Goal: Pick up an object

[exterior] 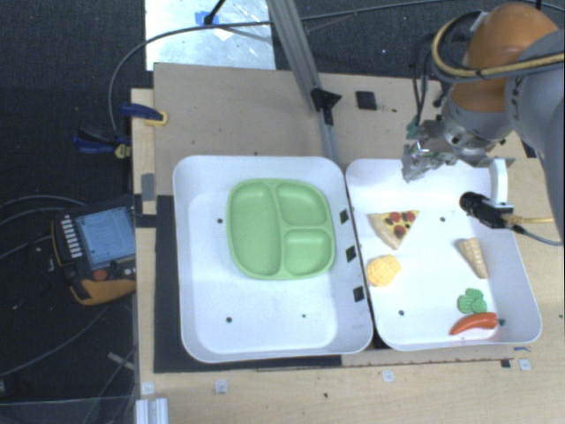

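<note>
Red sausage [474, 325], half behind broccoli [471, 303].

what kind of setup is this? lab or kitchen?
Most likely a robotics lab bench, not a kitchen: two white bins, toy food such as a pizza slice, a teach pendant on the dark floor, and loose cables nearby.

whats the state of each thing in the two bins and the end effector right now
end effector: above the right bin's far edge, nothing visibly held
green plate: flat in left bin
pizza slice: lying in right bin
corn: lying near pizza slice
cone: lying flat
broccoli: touching hot dog
</note>
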`<state>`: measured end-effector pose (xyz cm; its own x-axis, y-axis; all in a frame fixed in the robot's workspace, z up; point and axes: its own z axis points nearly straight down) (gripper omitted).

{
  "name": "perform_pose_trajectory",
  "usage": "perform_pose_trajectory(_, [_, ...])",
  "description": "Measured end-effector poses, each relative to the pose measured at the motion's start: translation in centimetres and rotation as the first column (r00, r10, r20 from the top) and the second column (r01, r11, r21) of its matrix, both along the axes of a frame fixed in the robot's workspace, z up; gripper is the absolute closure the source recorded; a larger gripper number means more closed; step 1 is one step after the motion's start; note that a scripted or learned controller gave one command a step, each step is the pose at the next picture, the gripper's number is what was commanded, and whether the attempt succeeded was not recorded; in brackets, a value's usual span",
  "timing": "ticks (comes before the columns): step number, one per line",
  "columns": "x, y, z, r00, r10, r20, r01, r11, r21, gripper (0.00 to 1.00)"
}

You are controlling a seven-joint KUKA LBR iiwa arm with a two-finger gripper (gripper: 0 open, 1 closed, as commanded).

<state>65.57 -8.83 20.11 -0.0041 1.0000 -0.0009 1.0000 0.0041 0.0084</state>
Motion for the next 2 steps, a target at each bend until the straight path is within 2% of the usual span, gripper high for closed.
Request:
perform_pose_trajectory(1, [-0.6,5.2,1.6,1.0,0.006,-0.004,-0.006,1.0,0.003,1.0])
perform_pose_trajectory(2, [-0.2,11.1,1.2,1.0,0.007,-0.006,-0.007,1.0,0.004,1.0])
